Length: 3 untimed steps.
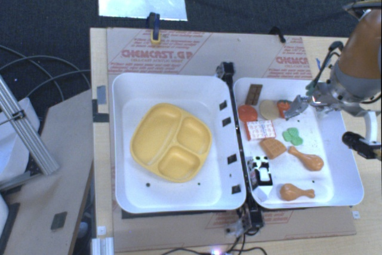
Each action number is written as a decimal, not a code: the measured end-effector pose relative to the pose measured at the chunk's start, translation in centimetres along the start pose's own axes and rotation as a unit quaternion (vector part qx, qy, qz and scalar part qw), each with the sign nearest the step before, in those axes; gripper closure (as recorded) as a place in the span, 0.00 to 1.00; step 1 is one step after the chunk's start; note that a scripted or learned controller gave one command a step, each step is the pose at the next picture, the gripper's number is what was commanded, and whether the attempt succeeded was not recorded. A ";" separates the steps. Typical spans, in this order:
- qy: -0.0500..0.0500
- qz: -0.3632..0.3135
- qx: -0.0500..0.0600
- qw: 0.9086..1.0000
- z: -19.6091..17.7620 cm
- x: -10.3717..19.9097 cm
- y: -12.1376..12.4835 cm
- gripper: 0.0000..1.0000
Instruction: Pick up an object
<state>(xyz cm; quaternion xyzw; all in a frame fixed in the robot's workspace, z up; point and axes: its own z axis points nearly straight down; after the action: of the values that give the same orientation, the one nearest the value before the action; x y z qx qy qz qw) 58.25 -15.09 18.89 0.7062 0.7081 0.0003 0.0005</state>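
Seemingly the pick is in its closing stage, not done: the hand (293, 107) sits low in the right bin (349, 179), its tips at a small red-orange piece (285, 107) beside the tan disc (269, 108). Whether they clamp it I cannot tell; lifting remains.

Glossy white plastic bins (179, 83) hold a matt yellow plastic tray (171, 141); the bench (179, 48) looks like printed cardboard.
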 end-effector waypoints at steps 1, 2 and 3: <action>0.002 0.004 0.005 1.000 10.9 -3.8 -9.4 0.00; 0.000 0.001 -0.002 1.000 9.4 -3.7 -8.8 1.00; 0.000 -0.004 -0.005 1.000 7.3 1.6 -0.6 1.00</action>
<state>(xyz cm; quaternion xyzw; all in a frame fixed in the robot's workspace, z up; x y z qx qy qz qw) 57.64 -13.54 11.64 0.7031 0.7110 0.0034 0.0037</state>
